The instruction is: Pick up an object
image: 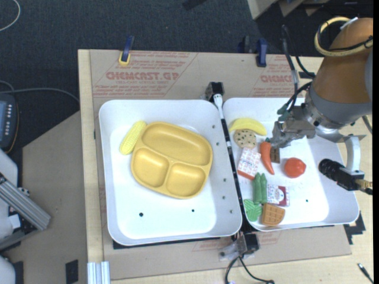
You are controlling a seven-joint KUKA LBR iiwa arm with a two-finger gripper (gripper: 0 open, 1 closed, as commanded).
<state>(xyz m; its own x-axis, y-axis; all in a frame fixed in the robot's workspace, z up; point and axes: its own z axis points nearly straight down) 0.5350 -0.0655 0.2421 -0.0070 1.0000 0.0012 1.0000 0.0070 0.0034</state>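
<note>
**Overhead, the gripper sits low in the right bin among toy food**

Seen from the camera above the bench, the grey arm point(346, 81) with its orange band comes in from the right and bends down over the right bin point(331, 209). Its gripper point(277, 148) hangs near the middle of that bin, just above the upper end of a red-orange chili pepper point(267, 157). How far the tool is open cannot be told from this angle, and nothing can be seen clamped in it; the pepper appears to lie on the bin floor.

Around the pepper lie the other toy pieces. A banana point(249, 125) rests near the bin's upper left, with a round speckled cookie point(244, 138) just below it. A small red-and-white packet point(248, 161) lies left of the pepper, and a red tomato point(295, 167) lies to its right. Lower down are a green vegetable point(259, 187), another small packet point(277, 194) beside it, a green leafy piece point(253, 209) and a waffle-patterned piece point(272, 214) near the bottom rim.

The left bin point(118, 212) bears a yellow divided plate point(172, 158), with a corn cob point(132, 136) touching its upper left edge.
</note>
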